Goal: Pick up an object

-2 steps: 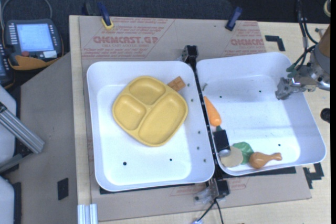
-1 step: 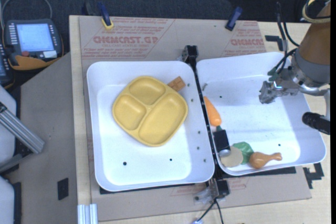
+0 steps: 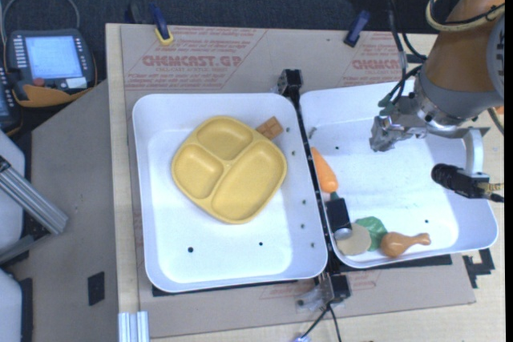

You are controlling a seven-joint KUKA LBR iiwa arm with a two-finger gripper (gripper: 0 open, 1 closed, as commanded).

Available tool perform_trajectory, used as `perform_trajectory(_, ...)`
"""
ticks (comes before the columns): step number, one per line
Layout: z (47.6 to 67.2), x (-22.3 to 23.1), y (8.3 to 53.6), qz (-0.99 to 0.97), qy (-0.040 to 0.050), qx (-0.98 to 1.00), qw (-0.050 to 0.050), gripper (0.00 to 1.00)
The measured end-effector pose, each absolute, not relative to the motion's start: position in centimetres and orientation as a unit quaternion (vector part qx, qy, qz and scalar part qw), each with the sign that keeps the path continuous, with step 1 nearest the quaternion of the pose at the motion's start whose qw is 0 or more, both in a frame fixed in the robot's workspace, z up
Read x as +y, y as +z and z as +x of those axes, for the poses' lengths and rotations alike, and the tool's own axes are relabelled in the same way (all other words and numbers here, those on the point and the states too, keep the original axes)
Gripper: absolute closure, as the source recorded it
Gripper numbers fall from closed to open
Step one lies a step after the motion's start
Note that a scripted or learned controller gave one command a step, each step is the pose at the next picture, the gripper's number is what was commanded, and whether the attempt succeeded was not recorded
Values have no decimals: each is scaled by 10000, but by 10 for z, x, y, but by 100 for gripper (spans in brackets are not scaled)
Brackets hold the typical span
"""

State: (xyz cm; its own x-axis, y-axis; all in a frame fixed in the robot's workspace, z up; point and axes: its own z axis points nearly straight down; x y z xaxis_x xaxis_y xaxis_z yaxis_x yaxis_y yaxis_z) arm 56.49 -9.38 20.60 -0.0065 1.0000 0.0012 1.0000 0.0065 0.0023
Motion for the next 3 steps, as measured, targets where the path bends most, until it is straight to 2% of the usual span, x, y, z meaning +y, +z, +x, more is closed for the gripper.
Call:
perform_trajectory(1,564,-42,221,7050,16,7092,8,100)
perform_trajectory(2,556,12,212,7058,-5,7084,-15,100)
perform_trajectory(3,546,61,227,7053,9,7089,0,100)
